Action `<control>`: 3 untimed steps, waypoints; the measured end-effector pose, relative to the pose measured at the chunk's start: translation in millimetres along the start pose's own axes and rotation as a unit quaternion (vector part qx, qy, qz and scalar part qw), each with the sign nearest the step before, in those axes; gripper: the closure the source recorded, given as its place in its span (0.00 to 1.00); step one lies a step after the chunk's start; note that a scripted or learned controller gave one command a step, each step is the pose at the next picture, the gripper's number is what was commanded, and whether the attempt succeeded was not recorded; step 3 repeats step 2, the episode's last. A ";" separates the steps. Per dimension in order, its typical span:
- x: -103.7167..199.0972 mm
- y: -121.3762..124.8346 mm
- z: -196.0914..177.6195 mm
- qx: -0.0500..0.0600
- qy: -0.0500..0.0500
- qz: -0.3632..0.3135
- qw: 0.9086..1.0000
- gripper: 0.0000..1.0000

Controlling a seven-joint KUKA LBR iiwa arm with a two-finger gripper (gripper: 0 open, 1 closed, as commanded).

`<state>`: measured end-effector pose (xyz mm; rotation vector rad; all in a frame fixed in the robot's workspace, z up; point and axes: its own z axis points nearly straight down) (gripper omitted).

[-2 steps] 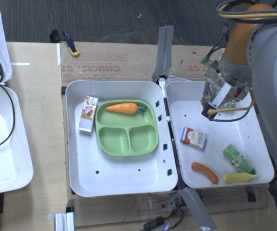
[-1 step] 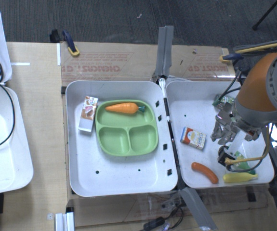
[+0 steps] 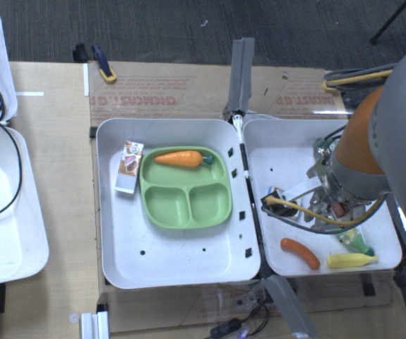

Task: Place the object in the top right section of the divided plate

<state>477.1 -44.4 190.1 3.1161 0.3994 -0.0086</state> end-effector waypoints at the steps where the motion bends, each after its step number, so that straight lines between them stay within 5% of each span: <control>1: 93.8 -4.5 -14.4 -0.001 -0.001 -0.060 0.998 1.00; 2: 41.2 -43.5 0.0 0.000 -0.001 -0.124 0.992 1.00; 3: 41.2 -43.5 0.0 0.000 -0.001 -0.124 0.992 1.00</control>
